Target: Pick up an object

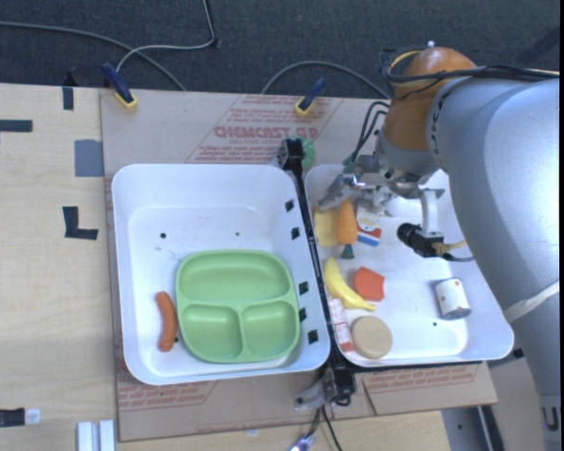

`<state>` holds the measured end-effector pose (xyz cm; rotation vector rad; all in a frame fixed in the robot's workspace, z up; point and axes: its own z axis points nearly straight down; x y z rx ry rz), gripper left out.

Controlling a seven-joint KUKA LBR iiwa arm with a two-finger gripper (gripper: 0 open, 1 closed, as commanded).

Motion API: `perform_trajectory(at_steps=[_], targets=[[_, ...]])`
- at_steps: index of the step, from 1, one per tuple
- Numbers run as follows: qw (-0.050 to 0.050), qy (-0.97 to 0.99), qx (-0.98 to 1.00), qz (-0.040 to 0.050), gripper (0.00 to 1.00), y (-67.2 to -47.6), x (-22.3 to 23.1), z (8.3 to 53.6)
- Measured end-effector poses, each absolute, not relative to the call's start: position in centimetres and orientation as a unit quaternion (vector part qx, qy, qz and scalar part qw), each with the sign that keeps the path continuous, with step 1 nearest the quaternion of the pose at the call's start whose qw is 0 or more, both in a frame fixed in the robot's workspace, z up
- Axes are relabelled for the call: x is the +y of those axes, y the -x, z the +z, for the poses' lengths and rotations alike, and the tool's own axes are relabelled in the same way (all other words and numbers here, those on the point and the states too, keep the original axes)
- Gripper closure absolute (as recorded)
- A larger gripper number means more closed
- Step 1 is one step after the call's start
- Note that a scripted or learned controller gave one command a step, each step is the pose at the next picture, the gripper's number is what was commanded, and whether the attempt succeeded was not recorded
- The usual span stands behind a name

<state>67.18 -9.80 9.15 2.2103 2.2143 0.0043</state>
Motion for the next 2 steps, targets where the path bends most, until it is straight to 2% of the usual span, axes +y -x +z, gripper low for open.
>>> perform_trajectory(at_steps=[1,2], targets=[[0.009,-0.706,0.708,0.0019,1.00,-67.3,-9.8,10.2],[0.000,-0.706,0.708,0.0005,1.00,-61.8,-4.1,18.5]])
